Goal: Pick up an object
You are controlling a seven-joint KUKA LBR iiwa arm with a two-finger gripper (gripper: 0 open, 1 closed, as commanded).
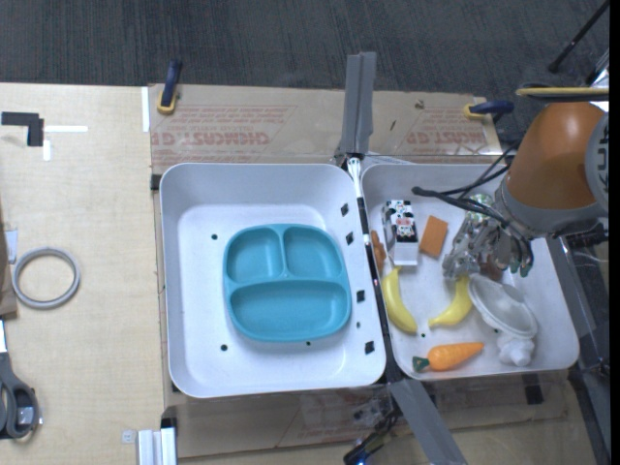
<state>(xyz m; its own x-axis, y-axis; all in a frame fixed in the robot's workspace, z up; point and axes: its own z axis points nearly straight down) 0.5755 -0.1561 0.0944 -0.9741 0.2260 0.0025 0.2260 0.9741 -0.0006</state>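
Note:
In the right bin (562, 356) my gripper (468, 260) hangs low, just above the upper end of a small yellow banana (453, 308). A second banana (396, 303) lies to the left of it. An orange carrot (453, 356) rests near the front wall. An orange block (434, 235) and a white box with black and red print (400, 231) lie left of the gripper. A clear plastic bowl (504, 310) sits to its right, with a white lump (516, 351) in front of that.
The left bin (184, 289) bears a teal divided plate (287, 282). A grey divider post (358, 105) stands between the bins at the back. On the bench at left lie a grey ring (43, 277) and scissors (17, 407).

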